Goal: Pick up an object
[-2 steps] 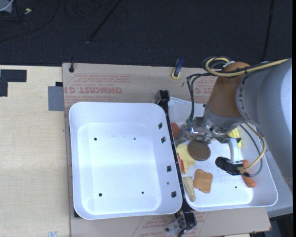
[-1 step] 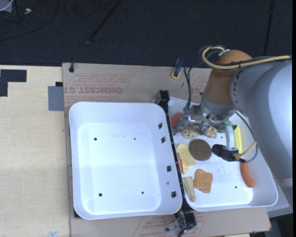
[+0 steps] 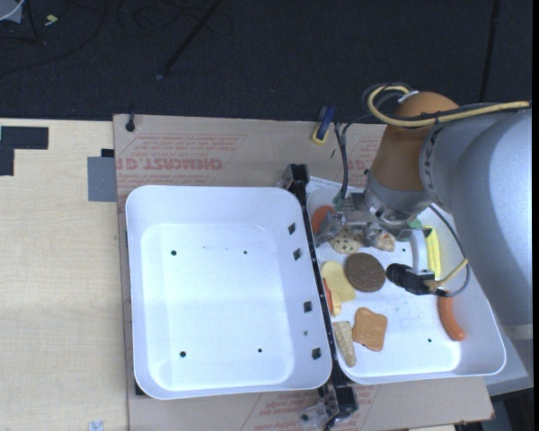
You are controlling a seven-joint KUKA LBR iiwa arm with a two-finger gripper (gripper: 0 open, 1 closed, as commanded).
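Well, looks like mid-reach. Gripper point(image 3: 361, 226) low at about 11 o'clock in the right bin point(image 3: 485, 366), right over a speckled cookie point(image 3: 344, 241). Can't tell wide or narrow from up here, with the wrist bulk in the way. Can't confirm anything held either.

Plenty of targets, mostly crowded into that bin's left half. Brown disc point(image 3: 366, 272) just at 5 o'clock from the gripper. Yellow chunk point(image 3: 337, 285) at 8 o'clock from the disc, touching it or nearly so. Orange cracker point(image 3: 370, 329) lower down at 6 o'clock. Pale stick point(image 3: 344, 342) hard against the left wall around 7 o'clock. Sausage point(image 3: 451, 319) off alone near 4 o'clock.

Risks, just guessing here:
- Could pinch two things at once, given the crowding.
- Could clip the cookie's edge and flick it sideways.
- Mostly flat pieces lying flush on the floor, so easily a slide instead of a lift.
- Close to the left wall too, so might bump plastic and close on nothing.

Probably safer with the sausage: rounder, with room around.
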